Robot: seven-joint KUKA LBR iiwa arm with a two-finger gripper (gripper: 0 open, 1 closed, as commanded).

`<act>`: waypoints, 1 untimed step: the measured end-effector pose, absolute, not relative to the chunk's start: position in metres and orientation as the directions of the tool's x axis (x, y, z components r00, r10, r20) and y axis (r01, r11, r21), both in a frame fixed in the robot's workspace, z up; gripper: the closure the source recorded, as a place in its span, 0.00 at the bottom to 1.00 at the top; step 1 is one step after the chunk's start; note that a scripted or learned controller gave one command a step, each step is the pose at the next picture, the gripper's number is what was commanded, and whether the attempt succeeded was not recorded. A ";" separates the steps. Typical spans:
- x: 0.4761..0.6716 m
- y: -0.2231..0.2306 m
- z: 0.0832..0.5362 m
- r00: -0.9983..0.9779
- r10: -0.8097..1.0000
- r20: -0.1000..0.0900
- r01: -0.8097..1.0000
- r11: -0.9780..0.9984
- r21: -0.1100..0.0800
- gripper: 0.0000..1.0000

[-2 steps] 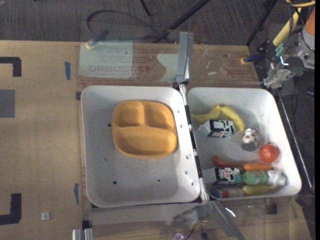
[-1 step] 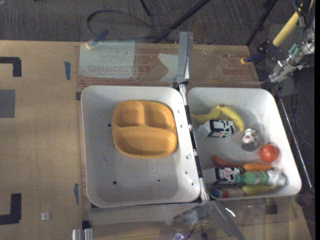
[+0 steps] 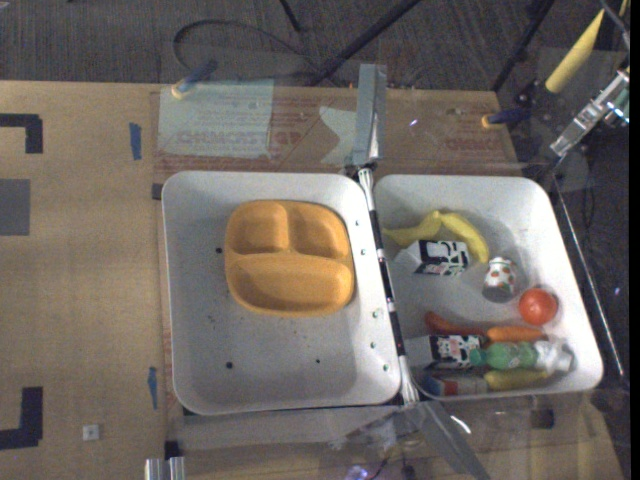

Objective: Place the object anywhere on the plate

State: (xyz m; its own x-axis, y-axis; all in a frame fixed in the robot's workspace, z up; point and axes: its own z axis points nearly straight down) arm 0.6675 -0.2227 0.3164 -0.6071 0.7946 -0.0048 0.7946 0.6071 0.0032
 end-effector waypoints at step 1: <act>0.667 -0.223 0.316 -0.607 0.795 -0.004 0.795 0.607 0.003 0.00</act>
